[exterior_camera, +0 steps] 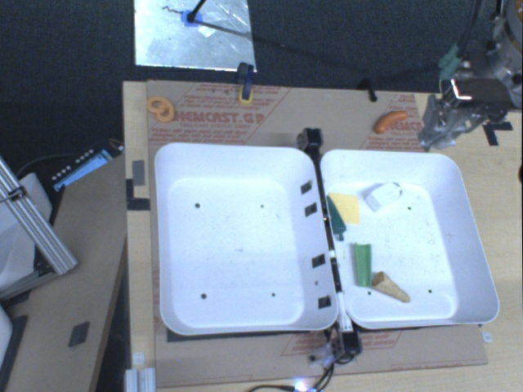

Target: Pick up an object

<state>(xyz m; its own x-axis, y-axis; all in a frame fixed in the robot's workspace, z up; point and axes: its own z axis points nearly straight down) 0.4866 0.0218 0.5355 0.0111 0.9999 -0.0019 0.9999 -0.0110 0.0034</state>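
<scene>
Orange pretzel-shaped toy (160, 108) at board's far-left corner; orange sausage-shaped toy (390, 122) near far-right edge; yellow-blue clamp (244, 83) on far edge.

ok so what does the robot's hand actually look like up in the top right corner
The hand is pale grey metal, blocky, with a dark grey block mounted above it. A small teal piece sits near the top, and a dark cable curves up beside it.

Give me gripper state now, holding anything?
Gripper: above the far right corner of the right bin, nothing visible between its fingers; open or shut cannot be told.
</scene>
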